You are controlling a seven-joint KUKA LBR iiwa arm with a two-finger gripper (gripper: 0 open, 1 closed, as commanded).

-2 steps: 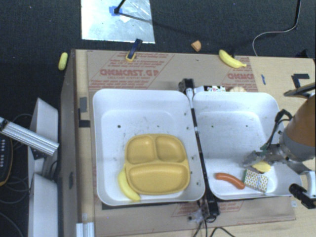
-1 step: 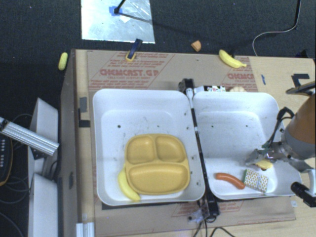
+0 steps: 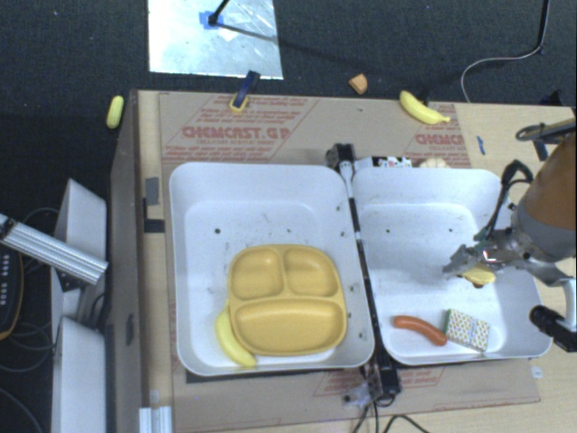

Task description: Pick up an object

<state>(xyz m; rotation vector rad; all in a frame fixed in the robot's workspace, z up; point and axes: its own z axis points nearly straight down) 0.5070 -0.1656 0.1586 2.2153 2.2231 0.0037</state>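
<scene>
The right bin holds three things. An orange sausage-shaped piece lies near its front wall, with a small speckled block just to its right. A small yellow object lies at the bin's right side. My gripper is low over the bin floor, directly above and touching or nearly touching this yellow object, which it partly hides. The grey arm with its orange band reaches in from the right.
The left bin holds a yellow divided plate with a banana at its front left. On the bench behind the bins lie another banana and a small orange piece. A cable trails at the back right.
</scene>
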